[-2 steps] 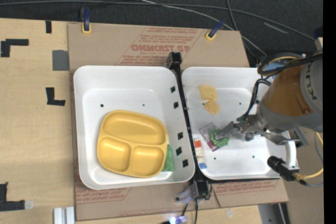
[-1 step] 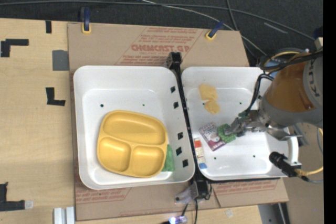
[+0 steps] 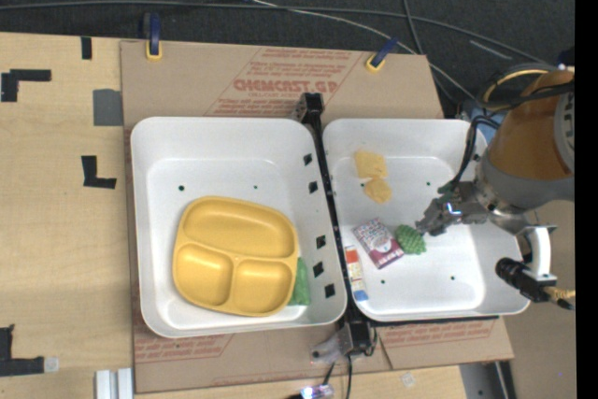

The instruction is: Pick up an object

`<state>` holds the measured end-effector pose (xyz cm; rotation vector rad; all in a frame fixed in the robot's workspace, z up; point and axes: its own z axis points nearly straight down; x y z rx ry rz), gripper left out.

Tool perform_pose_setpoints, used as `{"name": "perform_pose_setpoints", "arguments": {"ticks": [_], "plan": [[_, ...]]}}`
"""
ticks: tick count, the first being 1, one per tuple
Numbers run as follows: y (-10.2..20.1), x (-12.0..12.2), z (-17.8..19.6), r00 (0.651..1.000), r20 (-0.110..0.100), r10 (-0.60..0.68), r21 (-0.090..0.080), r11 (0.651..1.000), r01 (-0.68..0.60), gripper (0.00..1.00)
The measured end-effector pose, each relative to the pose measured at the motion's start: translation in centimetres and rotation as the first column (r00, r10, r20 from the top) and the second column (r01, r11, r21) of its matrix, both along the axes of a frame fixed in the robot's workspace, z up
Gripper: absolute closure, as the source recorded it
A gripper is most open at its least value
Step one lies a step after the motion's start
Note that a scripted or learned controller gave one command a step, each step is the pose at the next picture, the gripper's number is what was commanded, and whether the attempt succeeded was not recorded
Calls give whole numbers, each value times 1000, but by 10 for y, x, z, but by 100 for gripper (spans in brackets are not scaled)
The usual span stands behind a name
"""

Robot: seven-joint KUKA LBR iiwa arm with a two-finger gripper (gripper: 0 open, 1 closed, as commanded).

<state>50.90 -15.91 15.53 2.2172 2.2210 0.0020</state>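
Observation:
The right bin (image 3: pixel 467 294) holds the loose objects. Two pale yellow pieces (image 3: pixel 372 165) lie near its back left. A pink and purple packet (image 3: pixel 377 243) sits at mid-left, with a small green object (image 3: pixel 410 241) just to its right. A narrow red, white and blue item (image 3: pixel 354 268) lies along the left wall. My gripper (image 3: pixel 435 219) is low in this bin, right next to the green object's upper right side. I cannot tell whether it touches the object. The grey arm with its orange band (image 3: pixel 528 140) reaches in from the right.
In the left bin (image 3: pixel 149 201), a yellow divided tray (image 3: pixel 235 255) has a green item (image 3: pixel 301 283) tucked at its right edge. A black divider (image 3: pixel 322 192) runs between the bins. Cardboard and clamps lie behind, and cables cross the dark background.

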Motion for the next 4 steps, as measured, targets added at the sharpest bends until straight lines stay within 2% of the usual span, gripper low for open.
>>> {"name": "perform_pose_setpoints", "arguments": {"ticks": [1,2,4], "plan": [[0,1,50,1000,0,0,0,1000,0,100],[50,7,62,1000,-3,5,3,1000,-5,100],[147,3,55,1000,-5,4,2,1000,-4,100]]}}
